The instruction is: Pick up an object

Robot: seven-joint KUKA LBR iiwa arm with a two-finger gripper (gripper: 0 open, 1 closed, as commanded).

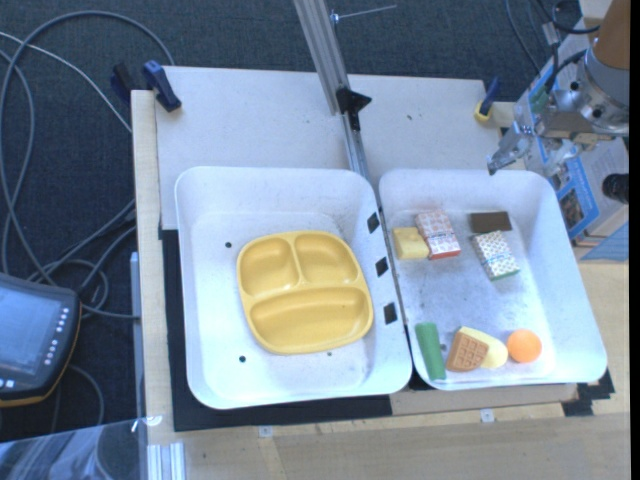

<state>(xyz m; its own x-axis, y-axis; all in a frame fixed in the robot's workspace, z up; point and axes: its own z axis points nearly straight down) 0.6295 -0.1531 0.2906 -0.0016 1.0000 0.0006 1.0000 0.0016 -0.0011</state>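
Note:
The right bin (560, 268) holds several small items: a yellow block (408, 242), a red-patterned box (438, 234), a brown block (489, 222), a green-patterned box (497, 255), a green cylinder (428, 350), a waffle-like piece (465, 351) leaning on a yellow piece (493, 351), and an orange ball (524, 346). My gripper (525, 160) hangs over the far right corner of this bin, above its rim and apart from every item. Its fingers look spread open, with nothing between them.
A yellow divided plate (303, 290) lies in the left bin (200, 268). A metal post (325, 38) slants up from behind the seam between the bins. Blue clamps (160, 83) sit on the board's far corners, and cables lie on the floor at left.

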